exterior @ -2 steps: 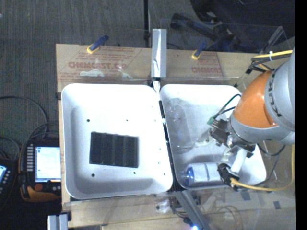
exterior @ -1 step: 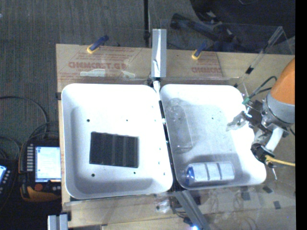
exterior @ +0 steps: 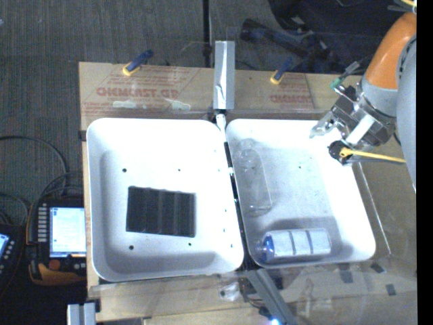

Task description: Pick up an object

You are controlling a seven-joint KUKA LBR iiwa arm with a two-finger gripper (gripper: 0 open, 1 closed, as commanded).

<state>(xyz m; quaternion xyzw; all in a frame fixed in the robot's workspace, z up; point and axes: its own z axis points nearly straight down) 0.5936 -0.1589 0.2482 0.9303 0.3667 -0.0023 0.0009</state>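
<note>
Two bottles point(exterior: 252, 175) share the right bin point(exterior: 352, 202); left bin point(exterior: 108, 147) holds a black pad point(exterior: 161, 211).

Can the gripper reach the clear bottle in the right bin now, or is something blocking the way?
Probably yes. The gripper hangs above the right bin's far right corner, and the clear bottle lies alone by the left wall, apart from the blue-capped package.

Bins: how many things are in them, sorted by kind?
Black ridged block, left bin: 1
Clear plastic bottle, right bin: 1
White pack with a blue end, right bin: 1
Total: 3
</note>
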